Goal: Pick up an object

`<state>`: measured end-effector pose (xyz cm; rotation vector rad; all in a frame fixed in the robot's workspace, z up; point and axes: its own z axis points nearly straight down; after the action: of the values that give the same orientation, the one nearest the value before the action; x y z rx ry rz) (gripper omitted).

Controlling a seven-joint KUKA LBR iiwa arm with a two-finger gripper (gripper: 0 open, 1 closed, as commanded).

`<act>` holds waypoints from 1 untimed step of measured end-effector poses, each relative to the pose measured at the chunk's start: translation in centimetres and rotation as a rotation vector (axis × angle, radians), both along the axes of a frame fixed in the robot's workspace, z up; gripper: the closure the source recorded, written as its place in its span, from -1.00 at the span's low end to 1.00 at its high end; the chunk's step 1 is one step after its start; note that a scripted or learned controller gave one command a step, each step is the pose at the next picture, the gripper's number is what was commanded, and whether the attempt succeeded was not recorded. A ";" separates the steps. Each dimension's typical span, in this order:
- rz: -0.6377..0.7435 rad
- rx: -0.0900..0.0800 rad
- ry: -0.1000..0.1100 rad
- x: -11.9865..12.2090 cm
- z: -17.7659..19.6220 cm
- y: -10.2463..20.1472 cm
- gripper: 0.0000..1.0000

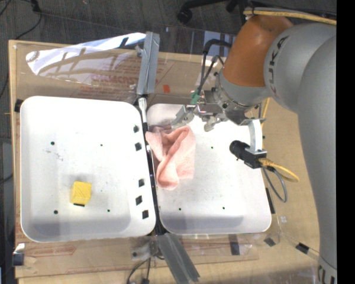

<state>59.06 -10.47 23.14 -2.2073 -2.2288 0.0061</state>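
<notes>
Two white bins sit side by side on the bench [183, 70]: the left bin [29, 158] and the right bin [248, 215], with a row of small black clips along the divider between them. In the left bin a yellow block [81, 193] lies alone near the front, well apart from everything else. In the right bin a pink cloth [174, 154] lies crumpled against the left wall, just beside the divider, its upper end reaching toward the bin's far left corner. The arm [296, 64] comes in from the right, its orange band [254, 49] above the wrist, and the end effector [192, 112] hangs over the far left part of the right bin, right at the upper edge of the cloth. Whether its fingers are spread or closed cannot be told from this angle, nor whether they touch the cloth; nothing is clearly seen between them. A black fitting [244, 151] with a yellow cable [281, 170] hangs from the wrist over the right side of that bin. A clear plastic sheet [83, 61] lies on the bench behind the left bin.
</notes>
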 end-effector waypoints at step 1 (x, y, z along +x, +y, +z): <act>0.061 -0.002 -0.011 -1.1 -13.6 -1.0 -1.00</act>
<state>57.92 -11.45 9.49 -2.1445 -2.3019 -0.0032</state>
